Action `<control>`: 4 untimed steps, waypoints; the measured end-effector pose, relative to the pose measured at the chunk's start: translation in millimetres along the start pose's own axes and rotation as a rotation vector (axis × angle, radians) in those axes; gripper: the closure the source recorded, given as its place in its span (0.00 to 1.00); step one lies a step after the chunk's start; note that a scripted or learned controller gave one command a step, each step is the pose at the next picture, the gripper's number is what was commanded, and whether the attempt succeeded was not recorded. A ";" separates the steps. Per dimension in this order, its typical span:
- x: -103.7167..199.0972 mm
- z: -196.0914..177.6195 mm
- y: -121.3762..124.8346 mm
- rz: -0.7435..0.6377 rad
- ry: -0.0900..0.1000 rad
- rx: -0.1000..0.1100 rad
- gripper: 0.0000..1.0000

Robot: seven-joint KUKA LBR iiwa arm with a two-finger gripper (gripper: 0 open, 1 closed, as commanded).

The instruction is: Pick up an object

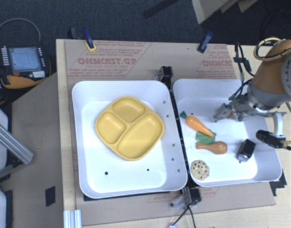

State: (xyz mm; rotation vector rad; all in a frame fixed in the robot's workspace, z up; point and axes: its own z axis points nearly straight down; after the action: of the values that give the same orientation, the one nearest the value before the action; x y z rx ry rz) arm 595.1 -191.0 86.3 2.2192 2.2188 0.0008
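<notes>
The table [64,127] carries 2 shallow white bins side by side. The left bin [88,175] holds a yellow divided plate [130,127] with 3 compartments, lying flat near the bin's middle. The right bin [264,170] holds the small things: a toy carrot [200,125] lying at a slant with its green top toward the divider between the bins, a green leaf-like piece [205,137] just below it and touching it, a toy chicken drumstick [213,147] beneath that, a round cookie [199,169] near the bin's front left corner, and a small black block [245,149] off to the right, apart from the food.

The arm's pincer [226,112] hangs over the back half of the right bin, up and right of the carrot, its fingers spread apart with nothing between them.
</notes>
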 end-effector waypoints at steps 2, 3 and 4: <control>-7.8 -57.5 4.5 0.000 -0.001 -0.002 1.00; -8.3 -111.7 6.2 -0.001 -0.001 -0.005 1.00; 44.2 -126.7 12.7 -0.007 0.002 -0.002 1.00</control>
State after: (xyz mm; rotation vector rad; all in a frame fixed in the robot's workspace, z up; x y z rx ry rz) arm 607.4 -146.5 212.9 2.2121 2.2262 0.0056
